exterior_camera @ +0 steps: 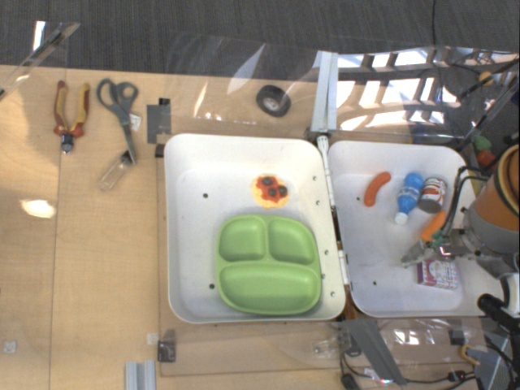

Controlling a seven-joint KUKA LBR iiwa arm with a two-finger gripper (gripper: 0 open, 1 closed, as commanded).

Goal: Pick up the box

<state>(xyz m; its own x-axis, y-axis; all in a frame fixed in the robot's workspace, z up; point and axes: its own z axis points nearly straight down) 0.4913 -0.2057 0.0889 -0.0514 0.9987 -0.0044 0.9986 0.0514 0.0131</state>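
— What lies around me?
— A pale wooden bench (pixel 73 242) lit by sun patches, dark grey carpet (pixel 203 6) beyond it, and a clear glossy sheet (pixel 236 80) catching glare.

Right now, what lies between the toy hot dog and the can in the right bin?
In the camera view, a small bottle with a blue cap lies between the hot dog and the can, close beside the can.

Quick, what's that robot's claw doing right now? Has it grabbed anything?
Gripper: low over the right bin, just above the box; whether it is open, closed or holding anything cannot be told from here.
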